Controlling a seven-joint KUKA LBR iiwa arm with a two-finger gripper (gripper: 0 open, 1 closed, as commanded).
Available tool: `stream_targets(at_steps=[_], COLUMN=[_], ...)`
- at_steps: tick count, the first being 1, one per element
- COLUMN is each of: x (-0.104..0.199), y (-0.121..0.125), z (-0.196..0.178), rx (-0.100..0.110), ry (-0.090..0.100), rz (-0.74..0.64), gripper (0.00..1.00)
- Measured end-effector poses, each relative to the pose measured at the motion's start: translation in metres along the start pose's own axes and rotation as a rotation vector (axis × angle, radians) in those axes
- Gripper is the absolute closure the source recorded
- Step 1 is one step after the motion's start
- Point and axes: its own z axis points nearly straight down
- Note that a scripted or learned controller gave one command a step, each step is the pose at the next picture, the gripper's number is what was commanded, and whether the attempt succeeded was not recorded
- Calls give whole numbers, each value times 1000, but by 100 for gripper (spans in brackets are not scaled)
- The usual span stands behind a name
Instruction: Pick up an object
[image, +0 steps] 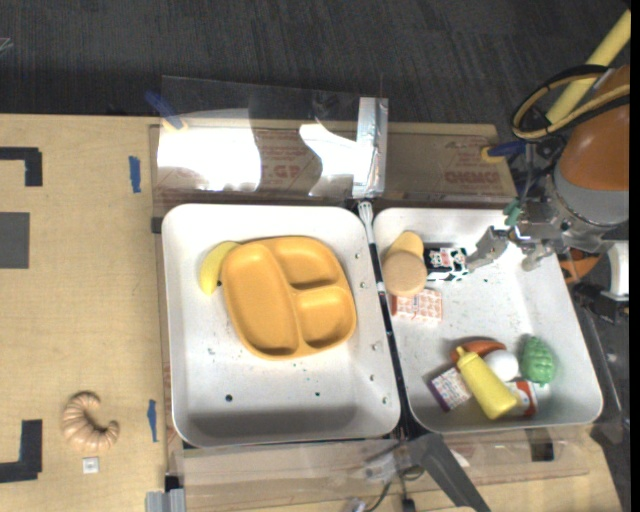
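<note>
The arm (595, 165) reaches in from the right, and its end effector (512, 248) hangs over the upper part of the right bin (560, 330), with two metal fingers (490, 245) spread apart and nothing between them. Just left of the fingertips lies a small black-and-white toy (443, 261), close but not touched. Further left, against the bin's left wall, sits a tan bun-shaped piece (404, 265), and below it a pink-and-white card (418, 305) lies flat on the bin floor. In the lower part of the same bin a cluster of things lies touching: a yellow bottle (484, 383) on its side, a white egg (502, 365), a red piece (483, 347) behind them and a green knobbly fruit (538, 360) at the right. The left bin (190, 300) holds an orange divided plate (288, 295), with a banana (211, 265) tucked against the plate's upper left edge. On the worktop (70, 300) well to the left of both bins lies a curled tan croissant (88, 420).
</note>
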Motion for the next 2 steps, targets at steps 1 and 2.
stream_targets(at_steps=[1, 2], x=[26, 15], y=[-22, -81], z=[108, 112], rx=[-14, -24], ry=[-3, -5], rz=[-12, -105], gripper=[0, 0])
